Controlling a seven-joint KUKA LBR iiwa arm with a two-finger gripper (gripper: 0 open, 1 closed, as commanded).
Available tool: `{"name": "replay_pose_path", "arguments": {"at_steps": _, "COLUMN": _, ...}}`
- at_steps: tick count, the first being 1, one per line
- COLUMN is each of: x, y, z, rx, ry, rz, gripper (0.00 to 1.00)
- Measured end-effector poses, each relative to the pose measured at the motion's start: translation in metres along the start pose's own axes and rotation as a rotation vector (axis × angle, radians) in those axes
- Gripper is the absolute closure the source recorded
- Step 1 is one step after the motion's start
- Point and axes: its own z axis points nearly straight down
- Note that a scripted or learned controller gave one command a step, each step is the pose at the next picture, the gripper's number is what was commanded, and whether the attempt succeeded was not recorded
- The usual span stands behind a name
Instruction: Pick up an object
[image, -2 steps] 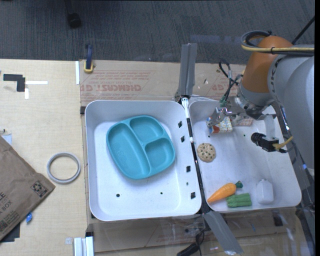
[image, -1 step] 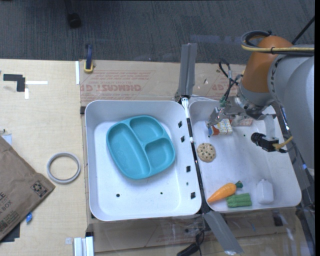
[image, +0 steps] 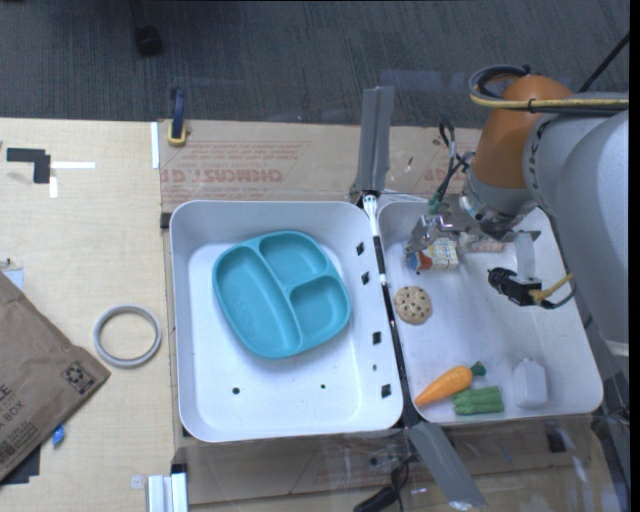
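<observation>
End effector (image: 437, 238) sits low at the far left of the right bin (image: 560, 330), over a small white-and-red object (image: 437, 256); we cannot tell its state nor confirm a grip. We judge this object the pick target. Nearer lie a cookie (image: 412, 305), a carrot (image: 443, 384) and a green piece (image: 478, 401). Arm (image: 520, 130) reaches in from the far right, wrist bent steeply down. Left bin (image: 190, 320) holds a blue divided plate (image: 281, 293).

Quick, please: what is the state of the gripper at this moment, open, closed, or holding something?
Gripper: low over the far end of the right bin; whether it is open, closed or holding anything cannot be told from this view.
</observation>
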Motion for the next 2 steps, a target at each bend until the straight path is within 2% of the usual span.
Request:
{"name": "replay_pose_path", "arguments": {"at_steps": 1, "x": -0.001, "y": 0.0, "z": -0.01, "rx": -0.001, "ry": -0.002, "rz": -0.002, "gripper": 1.0}}
{"name": "replay_pose_path", "arguments": {"at_steps": 2, "x": 0.023, "y": 0.001, "z": -0.115, "rx": 0.001, "ry": 0.0, "rz": 0.004, "gripper": 1.0}}
